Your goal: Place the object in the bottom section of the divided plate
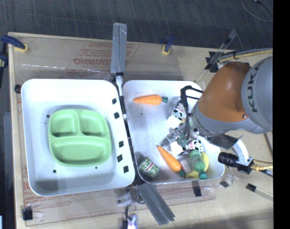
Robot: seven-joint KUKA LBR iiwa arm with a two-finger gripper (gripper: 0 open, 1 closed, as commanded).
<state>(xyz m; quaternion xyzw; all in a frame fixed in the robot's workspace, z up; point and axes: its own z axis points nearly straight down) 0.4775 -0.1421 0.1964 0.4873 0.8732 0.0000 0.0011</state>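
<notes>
We see the green divided plate (79, 137) lying in the left bin (35, 94), with white floor showing all around it. Its big bottom section is bare. The arm (230, 97) leans over the right bin (149, 123). The gripper (185, 136) sits low among toys near the bin's lower right corner. We cannot tell its grip. One carrot (168, 158) lies just beside it. Another carrot (148, 99) lies near the top edge, with open floor between them.

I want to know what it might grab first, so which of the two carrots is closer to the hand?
The carrot at the near end of the right bin, lying slantwise beside the pile of toys under the hand. The other carrot lies alone at the bin's far end.
</notes>
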